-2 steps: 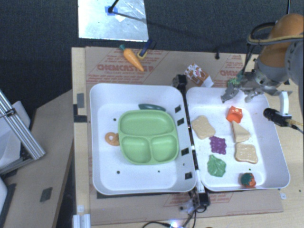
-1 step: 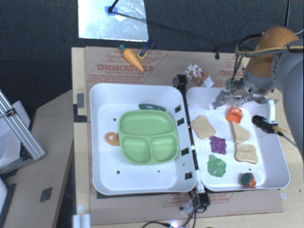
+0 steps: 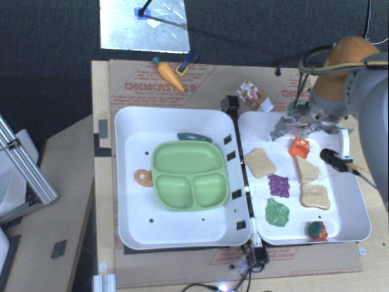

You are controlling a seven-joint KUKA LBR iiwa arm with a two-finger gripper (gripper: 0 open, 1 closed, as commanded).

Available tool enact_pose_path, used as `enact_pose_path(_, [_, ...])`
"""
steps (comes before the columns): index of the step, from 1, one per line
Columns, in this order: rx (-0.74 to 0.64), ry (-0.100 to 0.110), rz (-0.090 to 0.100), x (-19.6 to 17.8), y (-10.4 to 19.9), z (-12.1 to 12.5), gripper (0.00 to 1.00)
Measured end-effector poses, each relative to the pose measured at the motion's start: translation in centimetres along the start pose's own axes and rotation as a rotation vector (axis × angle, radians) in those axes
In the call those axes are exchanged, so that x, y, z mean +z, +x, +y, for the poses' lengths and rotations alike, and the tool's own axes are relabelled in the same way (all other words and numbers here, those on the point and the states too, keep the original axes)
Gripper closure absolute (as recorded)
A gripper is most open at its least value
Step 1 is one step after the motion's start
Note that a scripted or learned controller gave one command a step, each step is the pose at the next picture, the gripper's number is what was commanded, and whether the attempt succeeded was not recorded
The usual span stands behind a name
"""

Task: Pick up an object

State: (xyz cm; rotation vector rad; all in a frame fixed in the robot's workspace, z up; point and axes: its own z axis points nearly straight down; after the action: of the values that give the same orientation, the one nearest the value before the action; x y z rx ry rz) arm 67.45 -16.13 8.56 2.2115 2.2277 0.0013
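Nearest us, a toy strawberry [image 3: 316,230] sits at the right bin's [image 3: 358,227] front edge, and up at the back the gripper [image 3: 290,125] hovers, fingers spread, nothing between them; the orange block [image 3: 299,147] lies just beside it toward the front, long axis roughly front-to-back, slightly tilted

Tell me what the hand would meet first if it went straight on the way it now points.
The hand points leftward over the right white bin. It would probably meet that bin's bare floor near the black divider first, though depth is unclear.
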Motion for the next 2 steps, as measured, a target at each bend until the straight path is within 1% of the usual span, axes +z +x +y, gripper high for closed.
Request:
enact_pose_path(1, [-0.002, -0.004, -0.001, -1.2, 0.0, 0.1, 1.0])
enact_pose_path(2, [0.005, -0.005, -0.001, -6.3, -1.0, 0.3, 1.0])
